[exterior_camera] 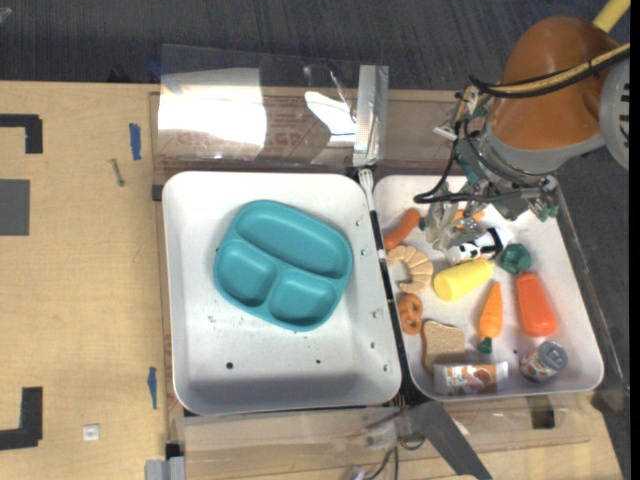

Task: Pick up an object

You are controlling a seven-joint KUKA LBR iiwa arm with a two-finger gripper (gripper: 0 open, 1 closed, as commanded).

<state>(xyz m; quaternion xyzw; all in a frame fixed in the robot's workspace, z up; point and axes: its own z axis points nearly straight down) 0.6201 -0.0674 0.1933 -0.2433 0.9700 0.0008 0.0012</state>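
A teal divided plate (284, 264) lies in the middle of the left bin (190, 368). Behind the bins, along the bench's far edge, stands a clear plastic sheet (260, 118).

Two white bins sit side by side: the left bin (190, 358) and the right bin (585, 353). One blue tray (283, 263) with three parts. One yellow lemon (463, 279), two carrots (490, 313) (402, 228), one orange-red pepper (536, 305), one bread slice (443, 342), one can (545, 361), one small bottle (470, 376)
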